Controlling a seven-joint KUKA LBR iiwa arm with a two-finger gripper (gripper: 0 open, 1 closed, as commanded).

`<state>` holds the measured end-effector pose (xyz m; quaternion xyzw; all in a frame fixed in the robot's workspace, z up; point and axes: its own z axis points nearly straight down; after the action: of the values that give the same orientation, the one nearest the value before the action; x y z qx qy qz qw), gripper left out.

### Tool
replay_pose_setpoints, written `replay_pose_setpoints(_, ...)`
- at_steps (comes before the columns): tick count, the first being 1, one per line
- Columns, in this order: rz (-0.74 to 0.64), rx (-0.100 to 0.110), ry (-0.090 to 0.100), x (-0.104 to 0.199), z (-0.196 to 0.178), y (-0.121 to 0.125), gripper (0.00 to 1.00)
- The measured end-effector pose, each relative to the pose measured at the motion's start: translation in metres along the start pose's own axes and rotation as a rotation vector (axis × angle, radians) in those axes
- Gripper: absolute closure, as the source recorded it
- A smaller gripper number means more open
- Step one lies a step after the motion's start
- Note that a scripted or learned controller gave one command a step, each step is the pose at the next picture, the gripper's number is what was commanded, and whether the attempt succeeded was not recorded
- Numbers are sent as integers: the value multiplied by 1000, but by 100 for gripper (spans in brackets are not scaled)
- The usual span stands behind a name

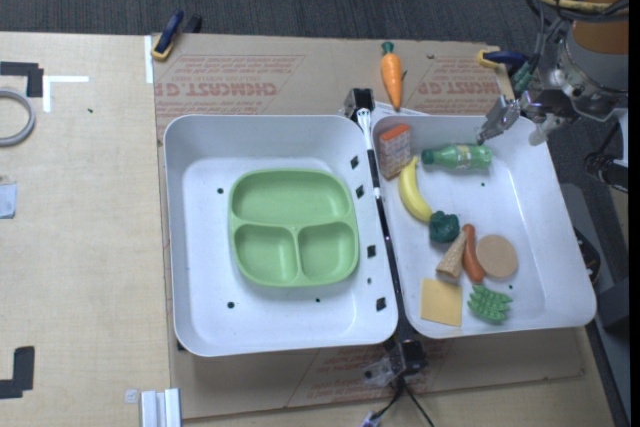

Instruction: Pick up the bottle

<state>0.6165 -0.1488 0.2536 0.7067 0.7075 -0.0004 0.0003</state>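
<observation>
The bottle (457,156) is green with a pale label and lies on its side near the back of the right bin (545,215), its cap pointing left. My gripper (516,126) hangs just above and to the right of the bottle's base, over the bin's back right corner. Its fingers (495,123) are spread open with nothing between them. There is a small gap between the nearest fingertip and the bottle.
Near the bottle are an orange box (394,147), a banana (413,192) and broccoli (444,228). Farther forward lie a cone (453,258), a sausage (472,253), a brown disc (497,256), cheese (442,302) and green beans (489,303). The left bin (190,215) holds a green divided plate (295,227). A carrot (390,73) lies behind the bins.
</observation>
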Motion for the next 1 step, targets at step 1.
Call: replay_pose_setpoints(1,-2,-1,-2,-1,-10,0,100)
